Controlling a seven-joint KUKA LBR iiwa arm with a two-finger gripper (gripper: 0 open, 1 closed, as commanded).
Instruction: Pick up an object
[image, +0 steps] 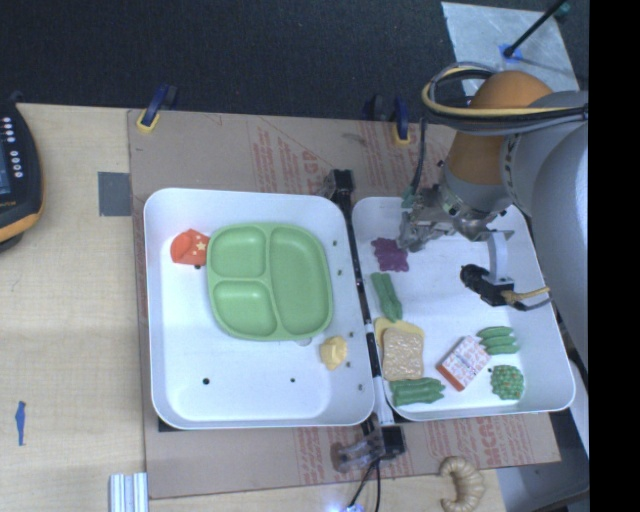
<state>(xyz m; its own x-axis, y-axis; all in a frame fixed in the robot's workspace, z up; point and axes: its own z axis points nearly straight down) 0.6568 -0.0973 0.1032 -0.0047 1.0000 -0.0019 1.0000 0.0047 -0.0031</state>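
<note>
Two shallow white bins sit side by side on a brown sheet. The left bin (180, 345) carries a green divided plate (270, 280), with a red piece (188, 247) touching the plate's left edge and a small yellow lump (333, 351) just beside its lower right corner. The gripper (422, 232) hangs low over the far end of the right bin (445, 310), under the grey arm's orange band (500, 95); from this angle I cannot tell whether it is spread or pressed together, and nothing is seen pinched in it. A purple toy (391, 255) lies just beside the gripper, to its lower left, on the bin floor near the far left corner. Nearer along the same wall lies a green cucumber-like piece (387, 297), then a tan bread slice (403, 353) resting on a yellow slice (386, 328). A green bean pod (417, 391) lies at the near edge. A red-and-white packet (464, 362), green pods (497, 340) and a bumpy green piece (507, 381) cluster near the right corner, well apart from the gripper
</note>
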